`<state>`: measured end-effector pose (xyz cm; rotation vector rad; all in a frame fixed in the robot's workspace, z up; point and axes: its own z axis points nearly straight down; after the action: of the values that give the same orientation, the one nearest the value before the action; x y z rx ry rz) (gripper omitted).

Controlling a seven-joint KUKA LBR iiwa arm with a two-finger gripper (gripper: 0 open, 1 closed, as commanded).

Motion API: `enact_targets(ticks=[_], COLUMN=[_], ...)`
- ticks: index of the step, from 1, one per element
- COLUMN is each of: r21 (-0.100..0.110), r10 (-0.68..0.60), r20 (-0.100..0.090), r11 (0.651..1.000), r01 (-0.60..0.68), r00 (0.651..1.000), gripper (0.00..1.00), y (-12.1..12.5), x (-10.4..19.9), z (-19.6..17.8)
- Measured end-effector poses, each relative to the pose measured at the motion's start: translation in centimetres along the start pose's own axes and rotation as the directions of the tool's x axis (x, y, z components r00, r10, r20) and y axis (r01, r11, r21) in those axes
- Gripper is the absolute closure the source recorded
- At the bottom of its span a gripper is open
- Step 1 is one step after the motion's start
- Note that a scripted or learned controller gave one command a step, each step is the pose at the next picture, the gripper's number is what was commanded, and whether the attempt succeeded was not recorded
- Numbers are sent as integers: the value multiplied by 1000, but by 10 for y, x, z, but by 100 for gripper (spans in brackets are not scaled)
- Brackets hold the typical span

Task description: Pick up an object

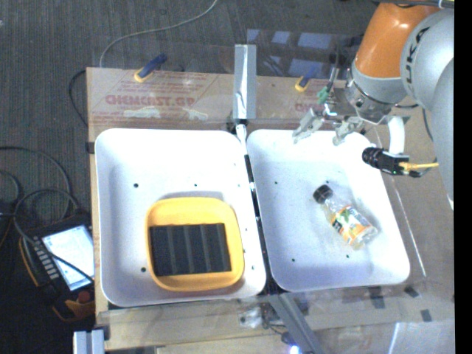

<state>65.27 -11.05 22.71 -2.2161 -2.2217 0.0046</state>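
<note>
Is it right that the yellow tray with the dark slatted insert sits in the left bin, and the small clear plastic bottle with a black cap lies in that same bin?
Not quite. The camera view shows the yellow tray with the dark slatted insert in the left bin, but the small clear plastic bottle with a black cap lies in the right bin, not the same one.

1. The floor (110,21) is dark grey carpet with a thin cable (173,24) lying across it.
2. A brown cardboard sheet (158,98) covers the bench, held by clamps (150,67).
3. A tablet (66,253) lies at the left.
</note>
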Motion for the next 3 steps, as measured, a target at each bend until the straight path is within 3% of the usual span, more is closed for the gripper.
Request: enact_targets(ticks=[1, 2, 3], r21=[1, -19, -21], r10=[49, -66, -66], r20=[1, 4, 4], r11=[999, 998, 998], r01=[-49, 66, 66], r00=[999, 998, 998], gripper=[0, 0, 100], y=[-35, -68, -67], x=[-52, -87, -87], z=[105, 135, 127])
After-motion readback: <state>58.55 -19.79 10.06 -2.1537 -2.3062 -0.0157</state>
